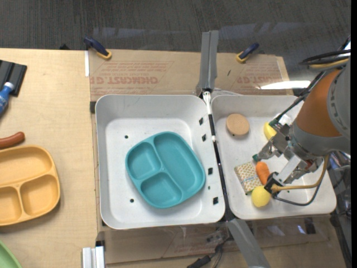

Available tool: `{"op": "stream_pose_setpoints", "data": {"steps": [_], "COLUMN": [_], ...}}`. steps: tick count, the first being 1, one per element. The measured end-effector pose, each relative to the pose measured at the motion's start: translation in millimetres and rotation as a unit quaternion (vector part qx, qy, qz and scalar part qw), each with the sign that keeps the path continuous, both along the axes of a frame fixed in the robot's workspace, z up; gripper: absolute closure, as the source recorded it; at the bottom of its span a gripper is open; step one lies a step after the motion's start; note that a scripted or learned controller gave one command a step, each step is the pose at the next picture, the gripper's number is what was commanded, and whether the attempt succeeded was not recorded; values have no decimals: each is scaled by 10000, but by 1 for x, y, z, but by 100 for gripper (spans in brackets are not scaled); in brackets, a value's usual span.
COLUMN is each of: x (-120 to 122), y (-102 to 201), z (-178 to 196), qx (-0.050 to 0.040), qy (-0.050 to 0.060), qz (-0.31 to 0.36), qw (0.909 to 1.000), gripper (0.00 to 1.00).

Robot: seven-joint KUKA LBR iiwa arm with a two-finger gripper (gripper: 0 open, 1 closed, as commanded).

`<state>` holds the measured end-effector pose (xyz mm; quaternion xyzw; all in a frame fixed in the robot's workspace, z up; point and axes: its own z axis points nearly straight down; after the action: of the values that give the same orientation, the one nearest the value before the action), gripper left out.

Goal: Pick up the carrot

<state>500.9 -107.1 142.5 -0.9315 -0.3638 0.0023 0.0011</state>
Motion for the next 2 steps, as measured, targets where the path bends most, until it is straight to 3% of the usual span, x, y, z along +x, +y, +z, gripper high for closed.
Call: {"op": "stream_pose_setpoints", "data": {"steps": [1,2], "x": [19,12], "y": [7,-43], "z": [-52,-52], "qx": [1,12], "qy": [9,-4], "qz": [-278,2011], "qw": [9996,9796], "gripper": [0,0]}}
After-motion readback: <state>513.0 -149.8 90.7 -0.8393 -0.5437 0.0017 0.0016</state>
